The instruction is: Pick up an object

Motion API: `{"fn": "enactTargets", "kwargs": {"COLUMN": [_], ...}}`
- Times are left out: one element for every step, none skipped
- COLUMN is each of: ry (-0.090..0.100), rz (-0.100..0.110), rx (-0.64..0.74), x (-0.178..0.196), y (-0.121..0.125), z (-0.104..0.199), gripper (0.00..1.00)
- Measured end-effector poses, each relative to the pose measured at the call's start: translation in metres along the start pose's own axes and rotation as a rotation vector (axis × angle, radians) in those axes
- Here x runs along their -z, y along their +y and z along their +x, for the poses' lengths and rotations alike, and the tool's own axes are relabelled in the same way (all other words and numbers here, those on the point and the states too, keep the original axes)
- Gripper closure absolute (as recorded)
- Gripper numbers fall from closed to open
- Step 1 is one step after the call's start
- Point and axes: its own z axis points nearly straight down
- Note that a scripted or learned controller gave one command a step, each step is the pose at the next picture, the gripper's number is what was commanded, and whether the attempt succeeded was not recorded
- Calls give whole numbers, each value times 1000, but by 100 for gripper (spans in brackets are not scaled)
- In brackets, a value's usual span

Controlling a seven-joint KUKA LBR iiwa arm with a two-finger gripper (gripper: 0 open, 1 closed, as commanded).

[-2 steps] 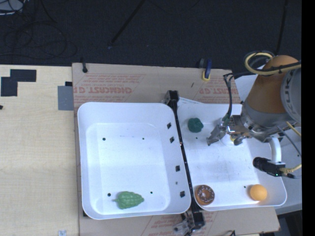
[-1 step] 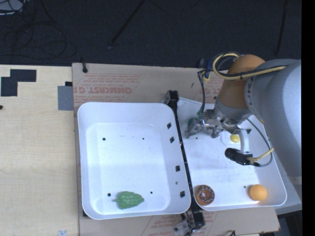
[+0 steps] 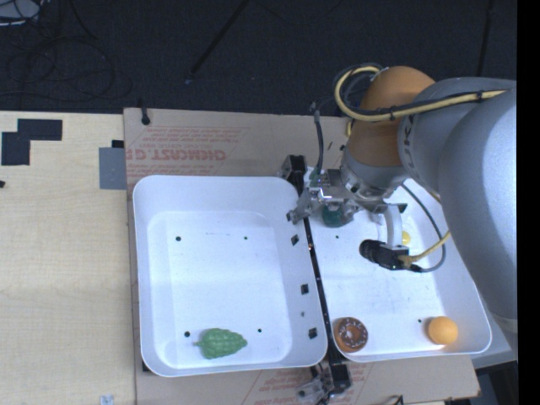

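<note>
The gripper (image 3: pixel 331 209) is positioned over a small teal object (image 3: pixel 335 218) at the right bin's (image 3: pixel 472 332) upper-left corner; finger state cannot be told; the object is judged light, rigid; a sidewise grasp is advised.

Robotics lab, test bench; pale wooden benchtop (image 3: pixel 59 251) with black tape marks (image 3: pixel 32 137); printed cardboard sheet (image 3: pixel 211 146) under two white bins (image 3: pixel 152 226); loose cables (image 3: pixel 51 24) across dark floor behind; grey industrial arm (image 3: pixel 472 159) with orange band (image 3: pixel 392 108) and exposed wiring; toy items as test objects
</note>
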Motion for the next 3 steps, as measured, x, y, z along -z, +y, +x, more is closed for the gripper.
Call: {"fn": "enactTargets", "kwargs": {"ry": [-9,-10,-11], "rz": [1,4,-1], "rx": [0,-2,0], "x": [48,55,67], "y": [-46,-44,-36], "z": [51,48,88], "gripper": [0,100,100]}}
